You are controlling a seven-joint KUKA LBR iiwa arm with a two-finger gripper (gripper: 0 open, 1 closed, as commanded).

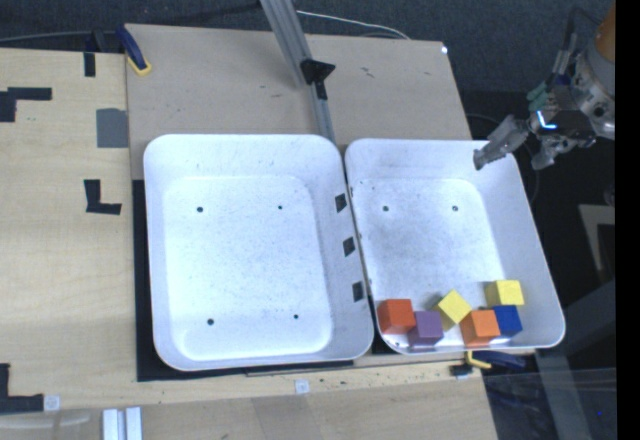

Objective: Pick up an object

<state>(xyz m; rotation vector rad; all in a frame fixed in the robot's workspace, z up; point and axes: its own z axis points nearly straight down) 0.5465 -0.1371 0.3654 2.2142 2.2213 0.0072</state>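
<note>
Arm raised at the right edge, blocks left in the right bin.

The gripper (pixel 520 150) is held above the far right corner of the right bin (pixel 432 156), and its two fingers are seen spread apart with nothing between them. The wrist is tilted, so the fingers are pointed down and toward the bins. The blocks are gathered along the near edge of that bin: an orange block (pixel 397 314), a purple block (pixel 428 326), a yellow block (pixel 454 307), a second orange block (pixel 481 325), a blue block (pixel 507 320) and a second yellow block (pixel 504 292).
</note>
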